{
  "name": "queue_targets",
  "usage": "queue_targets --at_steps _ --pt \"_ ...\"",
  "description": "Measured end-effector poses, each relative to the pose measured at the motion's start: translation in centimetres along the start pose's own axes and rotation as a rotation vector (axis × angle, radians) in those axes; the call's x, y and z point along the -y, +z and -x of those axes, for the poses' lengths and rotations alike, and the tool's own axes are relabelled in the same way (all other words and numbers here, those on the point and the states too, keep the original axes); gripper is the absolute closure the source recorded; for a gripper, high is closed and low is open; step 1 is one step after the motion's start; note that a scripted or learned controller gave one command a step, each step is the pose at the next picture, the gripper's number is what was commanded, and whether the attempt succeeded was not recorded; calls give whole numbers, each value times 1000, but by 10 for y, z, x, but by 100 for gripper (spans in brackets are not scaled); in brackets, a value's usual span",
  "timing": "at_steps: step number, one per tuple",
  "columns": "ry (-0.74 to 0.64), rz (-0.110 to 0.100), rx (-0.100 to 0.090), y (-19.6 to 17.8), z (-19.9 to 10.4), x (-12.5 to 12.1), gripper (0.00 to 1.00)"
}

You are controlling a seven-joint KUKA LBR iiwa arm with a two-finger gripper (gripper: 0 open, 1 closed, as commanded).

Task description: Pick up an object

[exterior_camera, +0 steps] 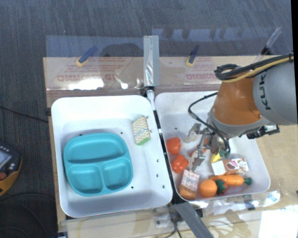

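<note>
Toy food crowds the near end of the right-hand bin point(259, 159) as your arm's gripper point(205, 149) hangs low over the pile. Two orange-red pieces point(176, 154) lie one behind the other against the bin's left wall, a small printed packet point(189, 182) just in front of them, an orange ball point(208, 188) beside the packet, and a carrot point(233, 180) touching the ball on its right. A yellow block point(218, 167) and a pink-patterned wrapper point(237, 164) sit behind the carrot.

The gripper's metal parts show just right of the red pieces and above the packet, but you cannot tell from this view whether the fingers stand apart or together, and nothing is visibly caught between them. Judge no object as picked yet.

The risk is the crowding: with the items touching or nearly so, a descent here could land a finger on top of a piece rather than beside it, or nudge the round ball away. A finger could also catch two items at once.

Across the divider, the left-hand bin point(63, 111) holds a teal divided tray point(97, 162) and a small speckled sponge-like block point(141, 130), well apart from the arm.
</note>
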State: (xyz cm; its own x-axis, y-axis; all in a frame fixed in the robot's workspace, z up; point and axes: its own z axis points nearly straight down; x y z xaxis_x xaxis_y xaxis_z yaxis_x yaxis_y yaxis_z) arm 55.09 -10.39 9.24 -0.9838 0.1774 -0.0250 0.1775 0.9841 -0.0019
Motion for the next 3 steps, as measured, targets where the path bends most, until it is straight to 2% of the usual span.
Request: queue_targets --at_steps 1,2,3 --pt "39 2 -1 0 -26 0 0" --pt "126 2 -14 1 -22 -3 0" --pt "366 1 -15 1 -19 -8 0"
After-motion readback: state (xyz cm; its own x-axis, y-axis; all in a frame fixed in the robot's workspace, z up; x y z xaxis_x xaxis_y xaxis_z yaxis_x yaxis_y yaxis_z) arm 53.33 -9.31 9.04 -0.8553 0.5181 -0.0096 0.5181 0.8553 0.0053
